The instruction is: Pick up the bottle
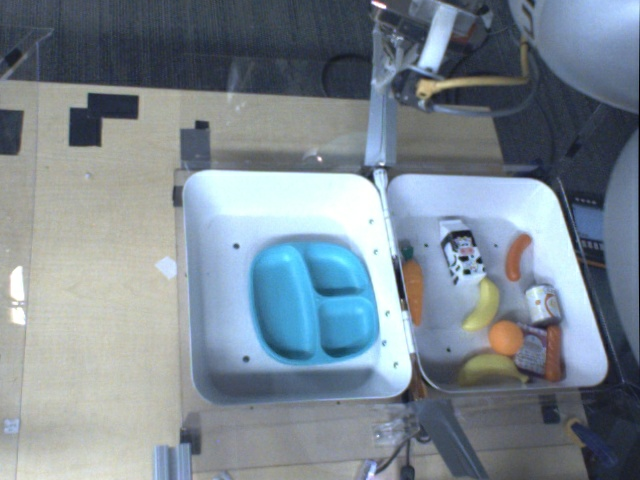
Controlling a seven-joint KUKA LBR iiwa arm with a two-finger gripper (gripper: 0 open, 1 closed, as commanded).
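Observation:
A small white bottle (543, 303) with a red and yellow label lies at the right side of the right bin (470, 193), beside an orange (506, 338). My gripper (378, 148) hangs long and grey above the back rim where the two bins meet. It is far to the upper left of the bottle, and nothing shows in it.
The right bin also holds a carrot (412, 290), a cow-patterned carton (461, 252), a sausage (516, 256), two bananas (483, 306) (489, 370) and a dark red packet (541, 353). A blue divided plate (312, 301) lies in the left bin (215, 268).

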